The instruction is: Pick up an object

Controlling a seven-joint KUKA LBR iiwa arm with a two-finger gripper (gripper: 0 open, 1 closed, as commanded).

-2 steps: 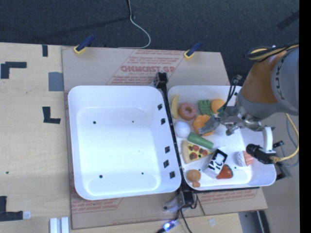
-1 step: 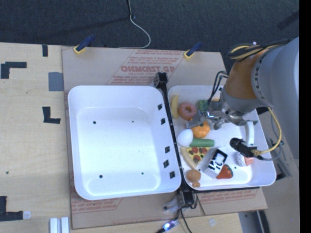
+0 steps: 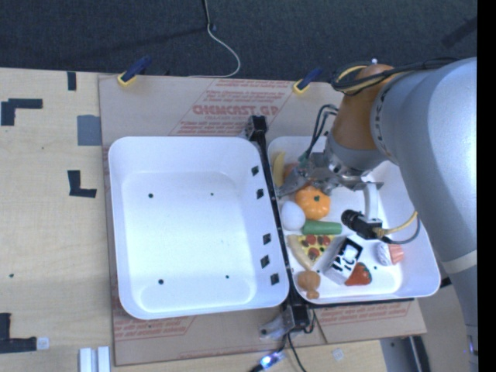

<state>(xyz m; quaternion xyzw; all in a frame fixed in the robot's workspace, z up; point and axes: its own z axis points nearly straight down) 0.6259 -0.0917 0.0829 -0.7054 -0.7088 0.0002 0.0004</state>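
Note:
My gripper (image 3: 308, 180) hangs low over the back left part of the right bin (image 3: 412, 208), under the orange-banded wrist. Just in front of it, touching or nearly touching it, lies an orange round fruit (image 3: 312, 204). A white egg (image 3: 292, 216) and a green cucumber (image 3: 322, 228) lie beside the fruit. Nearer the front are a pizza slice (image 3: 308, 248), a black and white box (image 3: 343, 258), a red strawberry-like piece (image 3: 358, 276) and a small brown piece (image 3: 309, 282). A yellow banana-like piece (image 3: 277, 166) lies against the bin's left wall, partly hidden.
The left bin (image 3: 186, 223) stands beside the right one, with a black divider strip (image 3: 267, 208) between them. A small red and white piece (image 3: 392, 254) lies at the right bin's right side. The big grey arm covers the bin's back right.

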